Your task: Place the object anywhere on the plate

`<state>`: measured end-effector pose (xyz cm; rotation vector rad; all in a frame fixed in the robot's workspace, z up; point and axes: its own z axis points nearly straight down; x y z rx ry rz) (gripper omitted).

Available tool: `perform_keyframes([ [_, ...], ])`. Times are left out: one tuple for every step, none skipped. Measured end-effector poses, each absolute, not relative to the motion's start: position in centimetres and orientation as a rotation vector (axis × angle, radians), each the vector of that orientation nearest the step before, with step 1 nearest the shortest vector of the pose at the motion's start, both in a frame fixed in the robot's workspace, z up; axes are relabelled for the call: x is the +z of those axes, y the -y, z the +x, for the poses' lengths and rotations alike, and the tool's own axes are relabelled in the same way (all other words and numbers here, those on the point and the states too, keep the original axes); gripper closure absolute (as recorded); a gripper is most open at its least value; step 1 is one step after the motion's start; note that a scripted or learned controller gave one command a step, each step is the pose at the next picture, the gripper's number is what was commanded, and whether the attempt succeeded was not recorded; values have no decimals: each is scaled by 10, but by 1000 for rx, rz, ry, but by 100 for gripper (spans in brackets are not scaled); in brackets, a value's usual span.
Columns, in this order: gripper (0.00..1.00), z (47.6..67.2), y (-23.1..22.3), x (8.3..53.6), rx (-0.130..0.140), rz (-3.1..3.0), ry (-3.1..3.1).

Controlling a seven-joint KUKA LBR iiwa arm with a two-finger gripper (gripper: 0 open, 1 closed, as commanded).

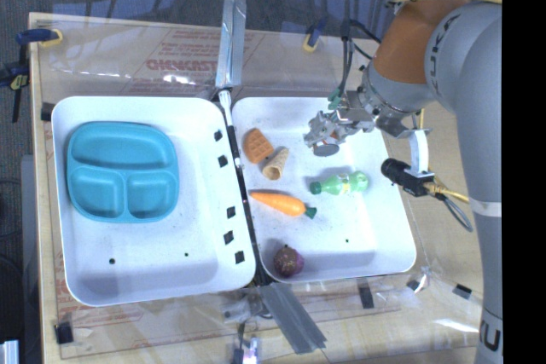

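Note:
A blue three-compartment plate (121,170) lies in the left bin (136,268). In the right bin (375,247) lie an ice-cream cone (275,162), a brown bread-like piece (256,144), an orange carrot (280,203), a green bottle (339,183) and a dark red fruit (288,260). My gripper (326,132) hangs over the back of the right bin, above and right of the cone and just behind the green bottle. Nothing shows between its fingers.
A metal divider bar (229,47) runs up between the two bins at the back. Black clips (230,209) sit along the shared rim. A black-and-orange cable fitting (411,177) hangs at the right bin's edge beside the arm.

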<state>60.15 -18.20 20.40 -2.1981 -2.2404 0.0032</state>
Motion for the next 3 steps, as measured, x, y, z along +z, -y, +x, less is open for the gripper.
perform_keyframes([
  [100, 635, 114, 104, -3, -2292, 2154],
  [100, 649, 35, 193, 2, -2046, 2383],
  [100, 614, -65, 191, 6, -1699, 2638],
])
